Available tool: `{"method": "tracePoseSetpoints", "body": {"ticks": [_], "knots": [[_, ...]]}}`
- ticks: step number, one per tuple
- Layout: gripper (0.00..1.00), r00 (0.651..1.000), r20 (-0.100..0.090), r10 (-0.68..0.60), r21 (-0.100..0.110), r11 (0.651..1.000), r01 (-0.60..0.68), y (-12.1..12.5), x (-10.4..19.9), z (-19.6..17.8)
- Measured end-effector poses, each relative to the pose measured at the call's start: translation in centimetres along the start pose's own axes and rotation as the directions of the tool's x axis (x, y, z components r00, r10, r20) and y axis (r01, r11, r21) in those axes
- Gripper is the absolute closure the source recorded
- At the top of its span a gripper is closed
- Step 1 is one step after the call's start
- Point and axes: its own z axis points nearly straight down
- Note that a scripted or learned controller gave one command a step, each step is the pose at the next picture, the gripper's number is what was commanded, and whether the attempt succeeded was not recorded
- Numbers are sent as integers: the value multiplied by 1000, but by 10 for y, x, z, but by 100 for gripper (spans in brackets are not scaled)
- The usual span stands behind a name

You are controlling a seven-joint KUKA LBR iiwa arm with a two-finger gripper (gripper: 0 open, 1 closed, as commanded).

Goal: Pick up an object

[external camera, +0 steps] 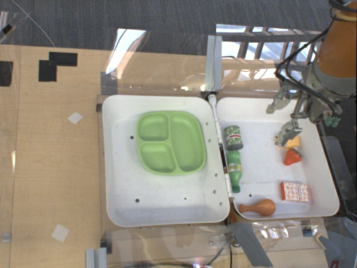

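From my console I see the end effector (289, 132) hanging low over the far part of the right bin (262, 108), its grey fingers pointing down toward the bin floor. I can't tell how far apart those fingers stand, and I see nothing clearly caught between them. Just beneath the tips, touching or nearly touching them, lies a small yellow piece (294, 142), and right against its near side sits an orange-red wedge-shaped item (292, 157); whether the end effector actually contacts the yellow piece I cannot say. Nearer the camera than the end effector, and a little to the right, a red and white patterned box (294, 192) lies flat on the bin floor. To the left of that box, against the bin's near wall, rests a brown pear-shaped object (258, 207). Well to the left of the end effector, along the wall shared by the 2 bins, a small can with a green label (232, 138) lies on its side, and a green bottle (234, 171) lies just on its near side, end to end with it. Farther left still, the left bin (120, 205) holds a green plate with 3 compartments (170, 142). Both bins sit on the wooden tabletop (50, 166).
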Motion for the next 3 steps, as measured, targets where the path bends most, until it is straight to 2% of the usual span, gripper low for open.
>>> {"method": "tracePoseSetpoints", "body": {"ticks": [1, 2, 3], "knots": [[0, 998, -1, 65, 1, 998, -65, -55, 34, 185], [100, 998, 6, 58, 1, 998, -58, -53, 31, 173], [100, 904, 2, 428, 0, 904, -428, -41, 80, 90]]}}
